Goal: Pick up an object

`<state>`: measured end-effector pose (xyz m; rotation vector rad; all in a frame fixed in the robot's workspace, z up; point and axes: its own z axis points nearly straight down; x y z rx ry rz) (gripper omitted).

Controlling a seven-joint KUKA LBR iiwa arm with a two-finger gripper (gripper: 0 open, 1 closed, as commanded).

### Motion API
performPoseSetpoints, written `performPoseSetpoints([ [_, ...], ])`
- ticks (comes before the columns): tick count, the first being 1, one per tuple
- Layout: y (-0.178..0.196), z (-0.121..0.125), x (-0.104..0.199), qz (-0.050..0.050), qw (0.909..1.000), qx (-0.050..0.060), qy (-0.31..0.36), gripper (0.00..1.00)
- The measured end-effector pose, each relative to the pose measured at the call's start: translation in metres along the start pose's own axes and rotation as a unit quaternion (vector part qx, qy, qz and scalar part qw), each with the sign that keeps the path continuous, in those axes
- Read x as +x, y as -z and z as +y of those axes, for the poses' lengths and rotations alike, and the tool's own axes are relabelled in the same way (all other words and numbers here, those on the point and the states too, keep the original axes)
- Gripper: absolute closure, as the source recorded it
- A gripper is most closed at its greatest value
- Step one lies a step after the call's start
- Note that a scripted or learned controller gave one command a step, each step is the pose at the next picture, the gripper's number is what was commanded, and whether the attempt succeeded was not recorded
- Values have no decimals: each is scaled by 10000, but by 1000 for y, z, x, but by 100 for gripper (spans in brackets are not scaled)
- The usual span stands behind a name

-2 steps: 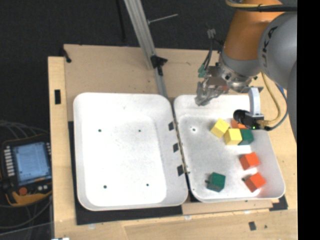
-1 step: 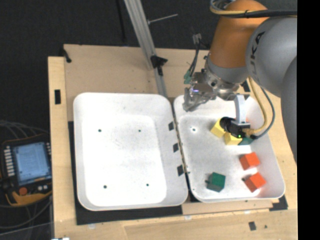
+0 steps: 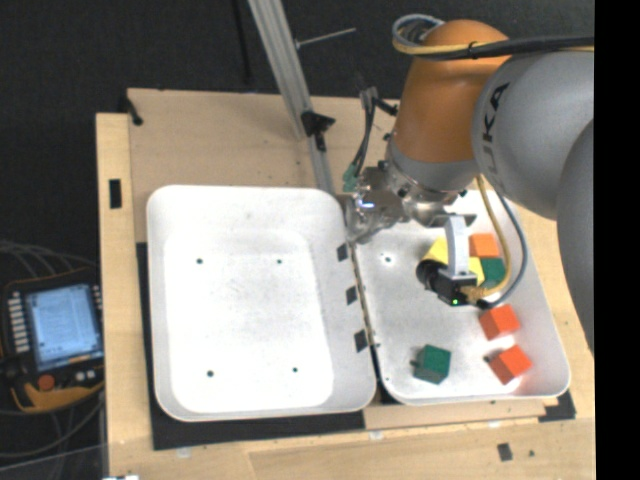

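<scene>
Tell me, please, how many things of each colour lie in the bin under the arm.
Orange blocks: 3
Dark green block: 1
Yellow pieces, both partly hidden, the second tinged green: 2
Total: 6

L bin (image 3: 250, 298) free, arm (image 3: 540, 118) over R bin (image 3: 400, 298), green blk (image 3: 432, 363), orange blks (image 3: 498, 320)
</scene>
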<state>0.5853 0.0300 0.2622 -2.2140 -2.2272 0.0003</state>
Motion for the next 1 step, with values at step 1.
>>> performPoseSetpoints([
  [1, -14, -24, 52, 4, 10000, 1, 6, 100],
])
